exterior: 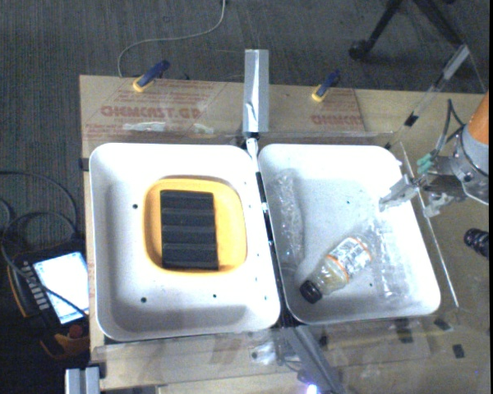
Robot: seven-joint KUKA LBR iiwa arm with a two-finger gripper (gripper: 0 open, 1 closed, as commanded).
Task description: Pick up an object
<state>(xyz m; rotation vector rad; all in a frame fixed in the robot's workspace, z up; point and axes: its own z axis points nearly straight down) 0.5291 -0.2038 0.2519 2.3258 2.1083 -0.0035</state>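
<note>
Starting at the far left, there's a handheld pendant (pixel 53 286) with a lit screen sitting on the dark carpet (pixel 33 72), cables looping around it. Next comes the desk (pixel 99 113), a plywood-looking top with red lettering printed along its back edge and two blue-and-yellow clamps (pixel 150 75) pinning that edge down, one toward each side. The left bin (pixel 107 179) holds a yellow tray-like thing (pixel 195 226) with a dark ribbed block sitting in its middle, pretty much centered in the bin. A metal post (pixel 255 93) stands up right at the seam between the two bins. The right bin (pixel 329 158) has the clear plastic bottle (pixel 338 268) lying on its side toward the front, black cap pointing at the front-left corner, orange-and-white label around the middle. Crinkled clear plastic wrap (pixel 283 212) lies along the bin's left wall, and another piece sits just right of the bottle, so the bottle is kind of boxed in by film on both sides. The gripper (pixel 403 189) is over the bin's right rim near the back, well apart from the bottle, with nothing in it; honestly can't tell how far apart its fingers are from this angle. A clear panel stands along the right side of that bin. Top right on the carpet there's the base of an office chair (pixel 407 11).
</note>
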